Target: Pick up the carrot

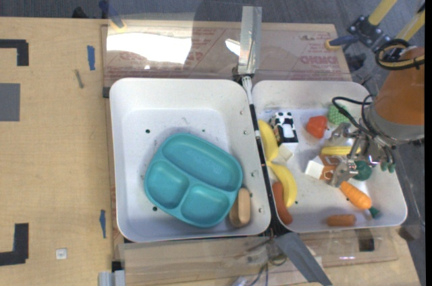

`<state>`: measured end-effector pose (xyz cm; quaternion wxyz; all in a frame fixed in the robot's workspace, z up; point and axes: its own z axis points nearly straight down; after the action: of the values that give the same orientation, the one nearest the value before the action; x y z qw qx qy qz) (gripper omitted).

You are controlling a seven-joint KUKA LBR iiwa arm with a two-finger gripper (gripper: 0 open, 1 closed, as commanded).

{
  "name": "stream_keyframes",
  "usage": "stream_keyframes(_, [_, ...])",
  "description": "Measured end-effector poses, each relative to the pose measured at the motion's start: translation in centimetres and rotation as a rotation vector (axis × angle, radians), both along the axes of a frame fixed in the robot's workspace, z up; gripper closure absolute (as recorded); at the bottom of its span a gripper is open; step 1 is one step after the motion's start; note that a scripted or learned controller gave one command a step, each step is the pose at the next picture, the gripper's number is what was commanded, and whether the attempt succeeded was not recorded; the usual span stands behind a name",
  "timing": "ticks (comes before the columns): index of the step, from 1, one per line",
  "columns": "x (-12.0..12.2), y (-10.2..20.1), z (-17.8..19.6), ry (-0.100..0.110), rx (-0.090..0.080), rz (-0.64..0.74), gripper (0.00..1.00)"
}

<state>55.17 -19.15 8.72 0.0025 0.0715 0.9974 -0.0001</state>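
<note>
The carrot is orange with a small green top. It lies flat in the right bin, near the front right corner, its green end pointing to the front right. My gripper hangs low over the same bin, just behind and slightly left of the carrot's blunt end. It sits amid a yellow piece and a small orange-brown piece. The carrot lies apart from the gripper, on the bin floor.
The right bin also holds two bananas, a black-and-white toy, a red piece, a green piece, a white block and two sausages. The left bin holds a teal divided plate and a bread roll.
</note>
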Motion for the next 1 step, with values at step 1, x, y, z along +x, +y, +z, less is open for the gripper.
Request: stream_keyframes(1, [-5.05,2.89,0.04,0.0,0.0,-0.067,0.0])
